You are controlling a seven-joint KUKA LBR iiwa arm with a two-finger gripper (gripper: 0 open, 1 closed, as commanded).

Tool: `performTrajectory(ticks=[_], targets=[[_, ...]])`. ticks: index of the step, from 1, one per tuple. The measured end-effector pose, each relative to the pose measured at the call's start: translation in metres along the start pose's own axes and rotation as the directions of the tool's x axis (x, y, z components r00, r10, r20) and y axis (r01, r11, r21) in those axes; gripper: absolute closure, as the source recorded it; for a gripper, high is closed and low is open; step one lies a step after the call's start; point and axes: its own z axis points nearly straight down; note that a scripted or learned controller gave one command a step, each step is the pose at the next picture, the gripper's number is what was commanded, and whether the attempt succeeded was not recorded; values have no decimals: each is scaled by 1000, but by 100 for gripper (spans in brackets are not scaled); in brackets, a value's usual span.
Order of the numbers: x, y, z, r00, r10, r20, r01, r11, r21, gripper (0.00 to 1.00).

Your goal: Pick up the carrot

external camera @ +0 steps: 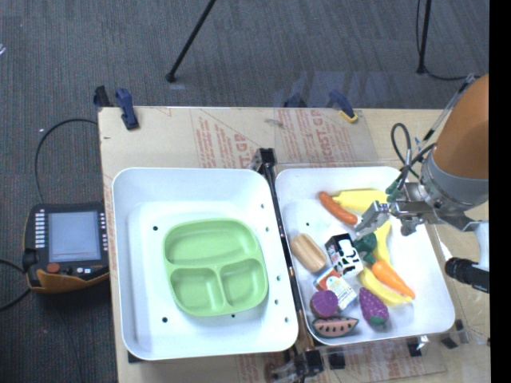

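The carrot (393, 278), orange with a green leafy top, lies in the right bin (431, 309) toward its right side, slanting down to the right on a yellow piece. My gripper (390, 220) hangs over the same bin, just above and slightly behind the carrot's green end. Its fingers (369, 217) are spread open with nothing between them. A yellow banana (361, 198) lies beneath and to the left of the gripper.
Around the carrot lie an orange sausage-like piece (338, 207), a bun (308, 251), a black-and-white carton (345, 254), purple grapes (374, 306) and a watermelon slice (335, 326). The left bin (132, 214) holds a green divided plate (215, 266).
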Motion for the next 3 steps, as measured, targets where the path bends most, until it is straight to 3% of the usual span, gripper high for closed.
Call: performTrajectory(ticks=[1,2,3], targets=[[-65,-4,143,977,-211,9,211,977,-29,0],[-65,-4,132,980,-201,3,201,979,-30,100],[-47,-49,107,1000,20,-2,-20,1000,0,100]])
